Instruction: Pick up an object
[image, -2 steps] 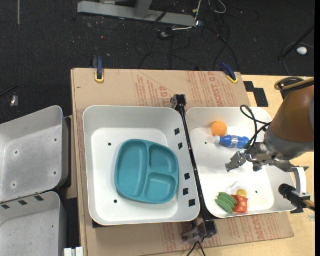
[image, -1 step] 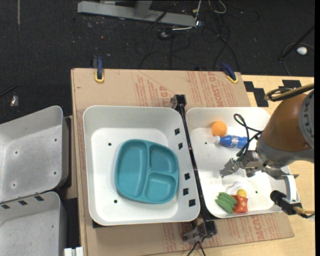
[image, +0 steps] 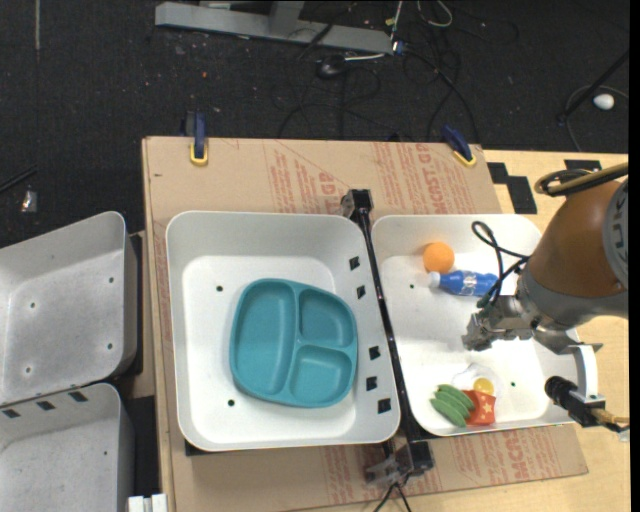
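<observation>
Grey gripper (image: 483, 331) is hovering, finger state unclear, over the right white plastic bin (image: 420, 240); the small orange ball (image: 437, 257) looks light, smooth, best pinched across its middle.

arm (image: 585, 255): cut off by right edge | gripper (image: 483, 331): too small to tell | bottle (image: 467, 284): partly behind cable (image: 497, 250)

Single fixed cam, sitting above the bench (image: 330, 180), looking down at a slant toward 12 o'clock. Mid-range: it's taking in both white bins, left bin (image: 200, 240) and right bin (image: 410, 240), plus dark floor (image: 90, 80) beyond. Arm (image: 590, 250) is entering from 3 o'clock.
</observation>
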